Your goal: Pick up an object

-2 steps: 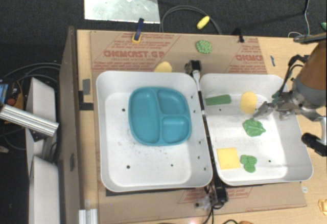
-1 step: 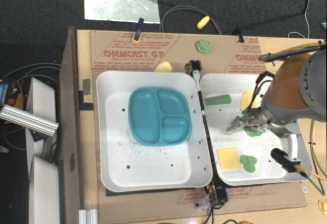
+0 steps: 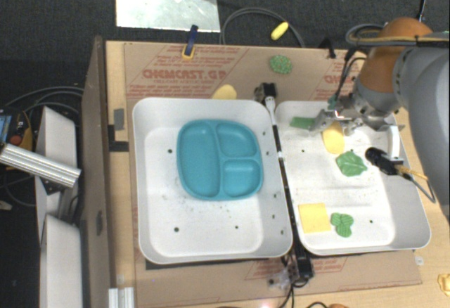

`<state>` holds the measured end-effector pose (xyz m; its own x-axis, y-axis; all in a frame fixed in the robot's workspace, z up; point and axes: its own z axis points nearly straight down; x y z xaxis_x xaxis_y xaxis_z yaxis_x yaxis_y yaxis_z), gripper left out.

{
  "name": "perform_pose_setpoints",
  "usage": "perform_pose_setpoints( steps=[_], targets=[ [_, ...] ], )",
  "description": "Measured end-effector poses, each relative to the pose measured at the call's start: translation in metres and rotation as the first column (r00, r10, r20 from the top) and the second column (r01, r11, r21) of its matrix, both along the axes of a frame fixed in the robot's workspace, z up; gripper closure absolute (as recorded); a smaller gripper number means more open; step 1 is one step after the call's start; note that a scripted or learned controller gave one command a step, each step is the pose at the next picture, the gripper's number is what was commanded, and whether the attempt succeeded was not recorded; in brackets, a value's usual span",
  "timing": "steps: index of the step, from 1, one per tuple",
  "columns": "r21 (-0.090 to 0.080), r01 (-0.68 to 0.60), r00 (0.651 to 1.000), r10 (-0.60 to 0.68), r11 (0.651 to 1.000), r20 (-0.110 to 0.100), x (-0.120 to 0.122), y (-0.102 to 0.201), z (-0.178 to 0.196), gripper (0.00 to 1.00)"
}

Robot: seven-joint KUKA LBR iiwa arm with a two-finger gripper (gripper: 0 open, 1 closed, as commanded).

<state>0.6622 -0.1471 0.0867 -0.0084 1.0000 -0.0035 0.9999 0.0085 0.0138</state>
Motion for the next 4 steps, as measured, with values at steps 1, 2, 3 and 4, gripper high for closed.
perform_pose_setpoints(
  steps=[1,2,3,4],
  targets=[
    [0.001,0.001,1.000,-0.001,1.000,-0.006,-0.004,-0.001,0.010,1.00],
    [0.001,-0.001,1.000,0.001,1.000,-0.007,-0.004,-0.001,0.010,0.00],
    [-0.001,-0.003,1.000,0.003,1.000,-0.004,-0.003,-0.001,0.021,1.00],
    [-0.001,-0.005,1.000,0.005,1.000,-0.005,-0.003,-0.001,0.021,0.00]
  ],
)
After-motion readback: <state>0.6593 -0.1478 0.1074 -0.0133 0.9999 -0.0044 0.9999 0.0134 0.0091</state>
